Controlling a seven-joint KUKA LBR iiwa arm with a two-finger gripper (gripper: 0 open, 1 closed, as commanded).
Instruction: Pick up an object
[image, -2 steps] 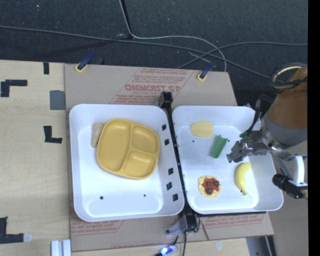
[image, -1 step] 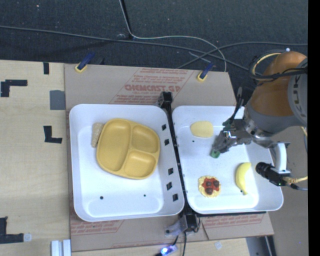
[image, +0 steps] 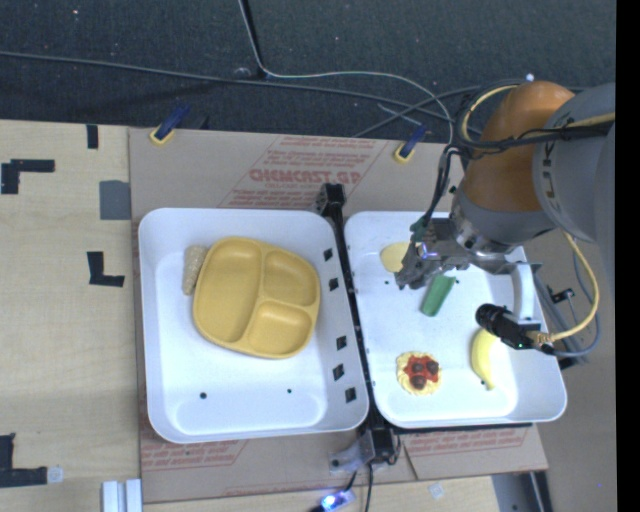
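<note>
Reaching: the gripper (image: 420, 268) hangs low over the right bin (image: 455, 408), near its upper left part, with the grey arm (image: 520, 170) and its orange band coming in from the right.
Jaws: too dark and crowded to read; I cannot tell whether they are parted or closed, and nothing is plainly seen between them.
Likely target: the green cylinder (image: 437, 296), lying tilted just below the gripper, seemingly touching or very near it.
Doing it well: by my judgement, centre over the cylinder's middle, turn the wrist so the jaws cross its short axis, come straight down, close, then lift slowly to check it comes along.
Risk: a round smooth body may roll or squirt out sideways; the yellow piece (image: 394, 256) just beside it could be nudged.
Other choices: a banana (image: 485, 357) at the bin's right, curved and smooth; a small flat pastry (image: 419, 372) with red topping, low and hard to pinch.
Left bin (image: 240, 415): a yellow divided plate (image: 256, 297), glossy plastic with three compartments, and a tan grainy slice (image: 192, 268) tucked at its left edge.
Bins: white, shallow, smooth, with rounded corners.
</note>
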